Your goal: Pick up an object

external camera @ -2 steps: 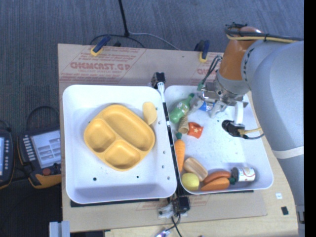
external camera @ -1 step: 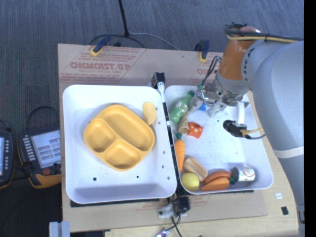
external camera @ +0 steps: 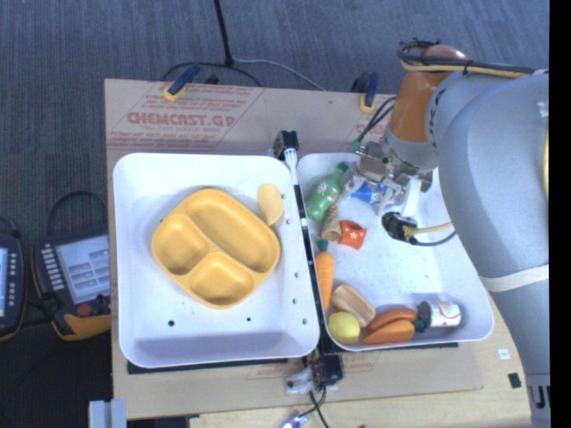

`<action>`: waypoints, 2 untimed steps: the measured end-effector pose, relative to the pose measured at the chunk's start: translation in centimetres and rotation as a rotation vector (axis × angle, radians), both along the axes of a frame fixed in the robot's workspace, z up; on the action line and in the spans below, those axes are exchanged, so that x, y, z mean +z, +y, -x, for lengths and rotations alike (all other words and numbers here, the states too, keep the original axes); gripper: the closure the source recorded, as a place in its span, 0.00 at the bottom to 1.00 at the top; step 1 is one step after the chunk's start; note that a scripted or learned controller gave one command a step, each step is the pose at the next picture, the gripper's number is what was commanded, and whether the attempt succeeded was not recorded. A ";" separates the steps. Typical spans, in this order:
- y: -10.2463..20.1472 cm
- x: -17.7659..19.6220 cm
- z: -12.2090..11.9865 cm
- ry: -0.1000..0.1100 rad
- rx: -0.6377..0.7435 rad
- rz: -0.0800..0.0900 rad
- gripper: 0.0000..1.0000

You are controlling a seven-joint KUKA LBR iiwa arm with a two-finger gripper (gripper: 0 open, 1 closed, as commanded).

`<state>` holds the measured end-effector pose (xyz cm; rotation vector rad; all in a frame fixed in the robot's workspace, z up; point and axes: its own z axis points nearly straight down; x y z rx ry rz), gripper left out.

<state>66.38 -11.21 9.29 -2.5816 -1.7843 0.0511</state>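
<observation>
gripper (external camera: 382, 184) low at right bin's (external camera: 446, 266) far edge | jaw state: can't tell | risk: green bottle (external camera: 324, 194) and blue packet (external camera: 366, 192) crowd in, grab may slip

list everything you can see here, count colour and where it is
left bin: 1, white, left half of the bench
right bin: 1, white, right half of the bench
divided plate: 1, yellow, middle of the left bin
banana-like piece: 1, pale yellow, left bin, by the plate's upper right edge
bottle: 1, green, top left of the right bin
small red item: 1, red, middle of the right bin
carrot: 1, orange, along the right bin's left wall
bread roll: 1, tan, lower right bin
lemon: 1, yellow, lower left corner of the right bin
hot dog: 1, orange-brown, bottom of the right bin
small bottle: 1, dark with white label, lower right corner
gripper: 1, grey, over the top of the right bin
</observation>
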 end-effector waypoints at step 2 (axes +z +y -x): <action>0.5 1.1 -0.4 -0.013 -0.345 -0.007 1.00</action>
